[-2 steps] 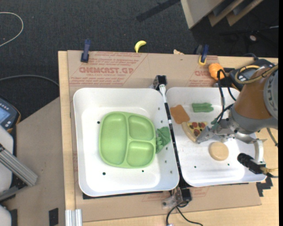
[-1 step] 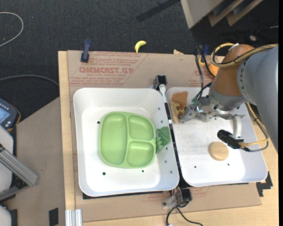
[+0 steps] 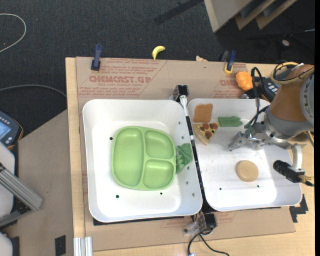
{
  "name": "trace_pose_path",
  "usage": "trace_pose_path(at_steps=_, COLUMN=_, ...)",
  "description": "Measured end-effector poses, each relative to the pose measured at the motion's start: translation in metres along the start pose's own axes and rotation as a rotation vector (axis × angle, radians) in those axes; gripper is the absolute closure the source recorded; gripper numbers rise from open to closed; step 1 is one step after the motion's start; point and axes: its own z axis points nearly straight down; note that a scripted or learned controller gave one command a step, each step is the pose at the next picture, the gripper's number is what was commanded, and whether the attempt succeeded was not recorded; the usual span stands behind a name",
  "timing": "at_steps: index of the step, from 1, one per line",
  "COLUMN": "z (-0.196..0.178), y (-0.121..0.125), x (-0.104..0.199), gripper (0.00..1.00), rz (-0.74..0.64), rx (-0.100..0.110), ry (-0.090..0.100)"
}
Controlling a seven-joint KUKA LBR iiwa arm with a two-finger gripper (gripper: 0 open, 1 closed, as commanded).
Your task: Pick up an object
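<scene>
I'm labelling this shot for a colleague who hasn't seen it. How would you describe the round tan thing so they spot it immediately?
Start at the right bin, the one the arm reaches into. The cookie lies alone on its floor toward the near edge. It is a plain tan disc, while the pizza slice, orange square and green strip cluster at the far end.

Dark carpet (image 3: 75, 30) covers the floor, a white cable (image 3: 15, 22) looping across it. A cardboard sheet (image 3: 135, 75) tops the table, held by blue clamps (image 3: 96, 56). Light wooden furniture (image 3: 250, 12) stands behind.
</scene>
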Motion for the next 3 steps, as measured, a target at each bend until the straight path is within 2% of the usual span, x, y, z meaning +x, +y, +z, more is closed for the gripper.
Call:
trace_pose_path(at_steps=1, z=-0.102, y=-0.058, x=0.092, gripper=0.0, rz=-0.008, rx=0.001, ry=0.003)
trace_pose_path(at_steps=2, z=-0.11, y=-0.054, x=0.089, gripper=1.0, rz=-0.007, rx=-0.005, ry=0.001)
trace_pose_path(at_steps=3, z=-0.099, y=-0.1, x=0.126, gripper=1.0, rz=-0.008, rx=0.003, ry=0.004)
